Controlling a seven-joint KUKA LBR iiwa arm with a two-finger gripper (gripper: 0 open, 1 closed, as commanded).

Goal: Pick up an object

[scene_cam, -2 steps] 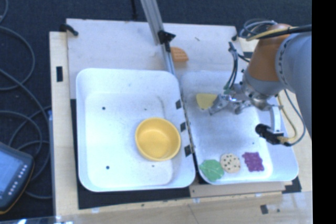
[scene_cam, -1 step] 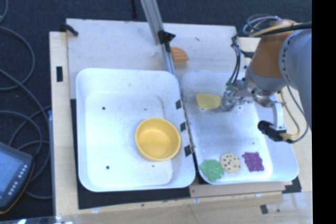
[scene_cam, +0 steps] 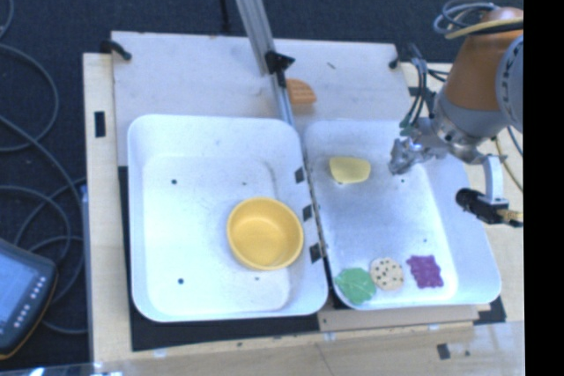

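In the right bin a flat pale yellow piece lies near the far left corner. Along the near edge sit a green round piece, a speckled cream cookie and a purple piece. A yellow bowl stands in the left bin. My gripper hangs over the far part of the right bin, a short way right of the pale yellow piece, with nothing seen in it.
A slanted metal pole rises from the seam between the bins at the back. An orange object lies on the bench behind the bins. Cables and a tablet lie on the floor at left.
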